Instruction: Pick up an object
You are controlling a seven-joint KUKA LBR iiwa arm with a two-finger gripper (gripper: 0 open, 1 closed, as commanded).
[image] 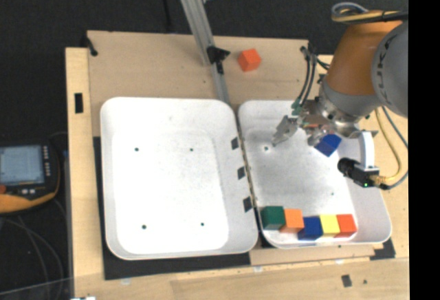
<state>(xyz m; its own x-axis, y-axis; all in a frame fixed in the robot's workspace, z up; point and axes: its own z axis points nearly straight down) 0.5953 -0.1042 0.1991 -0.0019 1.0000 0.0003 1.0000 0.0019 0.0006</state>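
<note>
My gripper hangs over the back part of the right bin, and its jaws are spread wide. One finger slants out to the left over the bin floor. A blue block sits at the gripper's right side, under the wrist; it is not pinched between the fingers, and I cannot tell whether it touches the other finger. Along the right bin's front wall lies a row of blocks: green, orange, blue, yellow and red-orange.
The left bin lies beside the right one, with a ridge between them. An orange cube rests on the bench behind the bins. A slanted metal rail rises at the back. Cables and a black connector hang off the arm's right side.
</note>
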